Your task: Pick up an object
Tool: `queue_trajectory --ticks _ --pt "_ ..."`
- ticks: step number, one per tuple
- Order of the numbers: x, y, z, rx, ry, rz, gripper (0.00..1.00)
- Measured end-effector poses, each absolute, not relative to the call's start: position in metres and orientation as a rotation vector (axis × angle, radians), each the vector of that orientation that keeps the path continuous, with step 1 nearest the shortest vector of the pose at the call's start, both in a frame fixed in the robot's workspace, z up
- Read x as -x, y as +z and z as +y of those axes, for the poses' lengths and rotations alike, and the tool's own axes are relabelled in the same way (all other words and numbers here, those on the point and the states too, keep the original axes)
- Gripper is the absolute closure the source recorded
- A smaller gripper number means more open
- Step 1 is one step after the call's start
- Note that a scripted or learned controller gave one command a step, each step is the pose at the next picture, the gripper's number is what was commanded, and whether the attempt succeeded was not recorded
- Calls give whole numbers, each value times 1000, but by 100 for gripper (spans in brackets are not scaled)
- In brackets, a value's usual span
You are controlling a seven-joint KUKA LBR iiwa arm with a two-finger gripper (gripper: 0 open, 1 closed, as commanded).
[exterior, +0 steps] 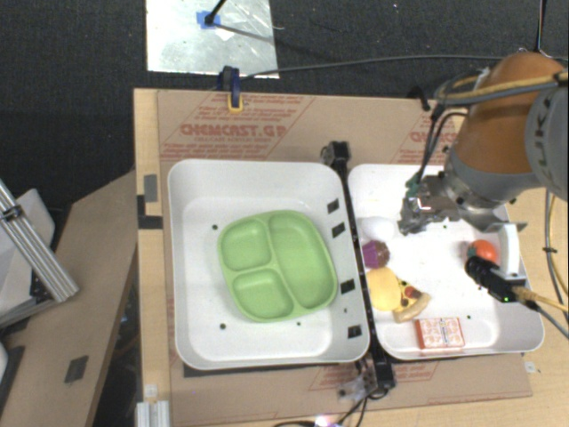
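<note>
My gripper [412, 219] hangs over the back middle of the right bin [524, 327], low above its floor. Nothing shows between its tips. Just left of it lies a pale white rounded thing [377, 228]. A purple round object [375, 254] sits nearer the front, by the divider. Below that are a yellow rounded toy [383, 288] and a pizza-slice toy [412, 305] touching it. A red and white box [440, 332] lies flat near the front wall. A small orange-red object [483, 249] is at the right side of the bin.
The left bin [191, 238] holds a green divided plate [277, 265]. A black divider with clips [348, 238] runs between the bins. The orange-banded arm [507, 123] spans the right bin's back right. Cardboard [267, 123] lies under both bins.
</note>
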State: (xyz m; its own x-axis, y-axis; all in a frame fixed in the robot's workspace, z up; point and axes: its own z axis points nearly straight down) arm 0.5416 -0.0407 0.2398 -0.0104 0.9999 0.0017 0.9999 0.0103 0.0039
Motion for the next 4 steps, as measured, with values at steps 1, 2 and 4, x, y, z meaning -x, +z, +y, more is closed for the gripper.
queue_trajectory --ticks 1,2,4 --pt "-560 242 1 -2213 4 2228 100" --pt "-575 227 55 -2211 3 2231 100" --pt "-583 217 104 -2215 1 2227 0"
